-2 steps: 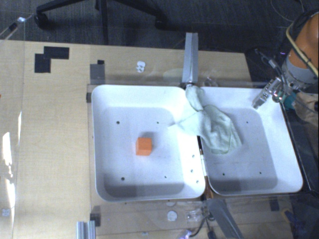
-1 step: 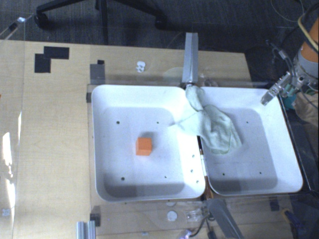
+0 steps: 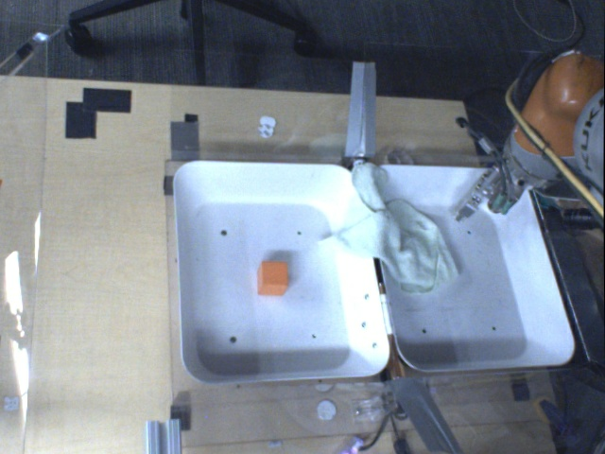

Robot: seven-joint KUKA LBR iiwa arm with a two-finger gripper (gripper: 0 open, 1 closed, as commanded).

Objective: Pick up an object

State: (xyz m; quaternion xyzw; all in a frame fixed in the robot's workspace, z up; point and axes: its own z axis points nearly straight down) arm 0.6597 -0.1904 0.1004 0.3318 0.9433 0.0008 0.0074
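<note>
In the left bin (image 3: 189,282), near the middle of its floor, lies a small orange block (image 3: 273,278). A pale cloth (image 3: 408,244) hangs over the wall between both bins, mostly in the right bin (image 3: 539,282). The gripper (image 3: 484,200) hovers at upper right; its state I cannot tell.

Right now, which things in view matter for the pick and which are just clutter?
For the job:
orange cube, left bin
pale cloth, draped over the divider, mostly in right bin
hand

Lying about:
black tape marks
office chair base
</note>
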